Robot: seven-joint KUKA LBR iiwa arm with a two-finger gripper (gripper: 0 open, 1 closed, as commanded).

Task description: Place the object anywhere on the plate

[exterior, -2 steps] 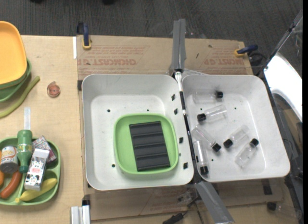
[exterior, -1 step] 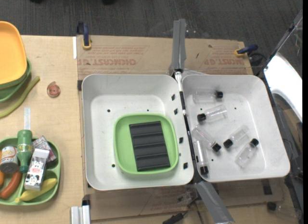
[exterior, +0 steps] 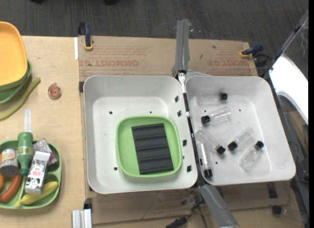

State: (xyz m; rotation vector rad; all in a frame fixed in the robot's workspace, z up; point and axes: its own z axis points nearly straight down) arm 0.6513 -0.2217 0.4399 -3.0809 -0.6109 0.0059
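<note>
A green square plate [exterior: 124, 146] lies in the left white bin [exterior: 98, 124], toward its front middle. On the plate rests a black ribbed rectangular block [exterior: 152, 147], lying flat and about centred. The right white bin [exterior: 274, 119] holds several clear vials with black caps, among them one at the back [exterior: 214, 97], one in the middle [exterior: 216, 116] and one at the front right [exterior: 251, 154]. Another vial [exterior: 204, 159] lies along that bin's left wall.
A metal divider post [exterior: 182, 45] stands behind the seam between the bins. On the wooden bench at the left sit stacked yellow and green dishes [exterior: 11, 60] and a green tray of toy food [exterior: 29, 178]. Clamps [exterior: 86, 38] hold the cardboard at the back.
</note>
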